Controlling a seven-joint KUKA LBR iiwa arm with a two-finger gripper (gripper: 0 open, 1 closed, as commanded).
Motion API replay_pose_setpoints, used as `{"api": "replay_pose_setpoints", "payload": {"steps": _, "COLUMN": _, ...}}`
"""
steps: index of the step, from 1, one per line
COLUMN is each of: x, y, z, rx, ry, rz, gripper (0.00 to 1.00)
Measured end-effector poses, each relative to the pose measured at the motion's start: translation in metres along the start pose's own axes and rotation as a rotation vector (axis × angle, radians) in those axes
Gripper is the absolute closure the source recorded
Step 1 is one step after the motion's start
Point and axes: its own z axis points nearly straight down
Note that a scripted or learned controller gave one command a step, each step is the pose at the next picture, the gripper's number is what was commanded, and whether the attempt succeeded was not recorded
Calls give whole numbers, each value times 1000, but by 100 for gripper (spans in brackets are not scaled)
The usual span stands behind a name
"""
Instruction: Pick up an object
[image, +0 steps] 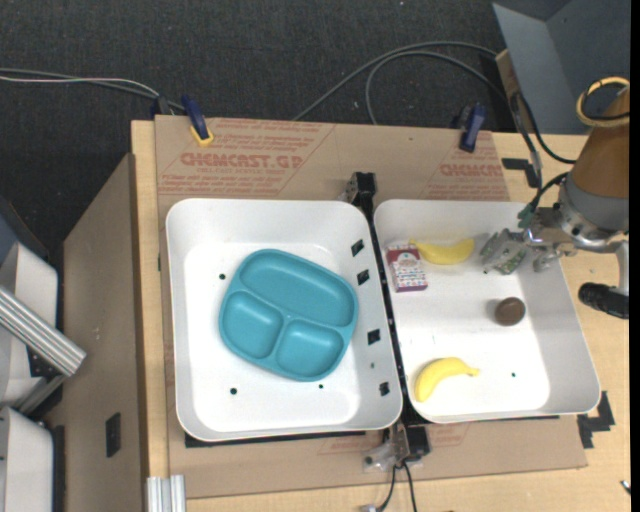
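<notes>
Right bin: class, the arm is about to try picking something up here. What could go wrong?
1. The hand hangs near the bin's far right rim; coming straight down it might strike the wall.
2. The small brown ball looks round and may roll off when touched.
3. The upper banana lies beside the red packet, so a grasp there might catch both.

We see a blue plate (288, 313) in the left bin (190, 330). The right bin (560, 370) has two bananas (446, 250) (442, 376), a small red box (406, 268) and a brown ball (510, 311). The gripper (508, 250) hangs at the ball's 12 o'clock.
</notes>
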Motion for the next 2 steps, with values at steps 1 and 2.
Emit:
{"api": "replay_pose_setpoints", "payload": {"steps": 1, "x": 1, "y": -1, "z": 53, "rx": 0, "ry": 0, "rz": 0, "gripper": 0}}
{"api": "replay_pose_setpoints", "payload": {"steps": 2, "x": 0, "y": 2, "z": 38, "rx": -8, "ry": -2, "rz": 0, "gripper": 100}}
